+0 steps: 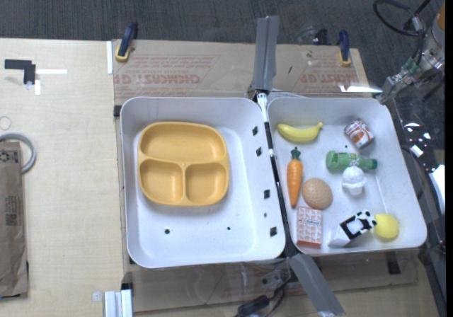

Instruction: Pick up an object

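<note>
1. Along the near edge of the right bin (414, 188), a small carton (309, 227), a black-and-white toy (357, 226) and a lemon (386, 226) are lying in a row
2. Mid-bin, a carrot (294, 175) is lying beside a brown egg (317, 193), with a white object (353, 179) and a green bottle (349, 161) near them
3. Toward the far edge, a banana (299, 131) and a small can (359, 134) are resting
4. A yellow divided plate (182, 163) is sitting in the left bin (212, 238)
5. The arm's end (425, 54) is hanging past the right bin's far right corner; I cannot tell how the gripper is standing
</note>
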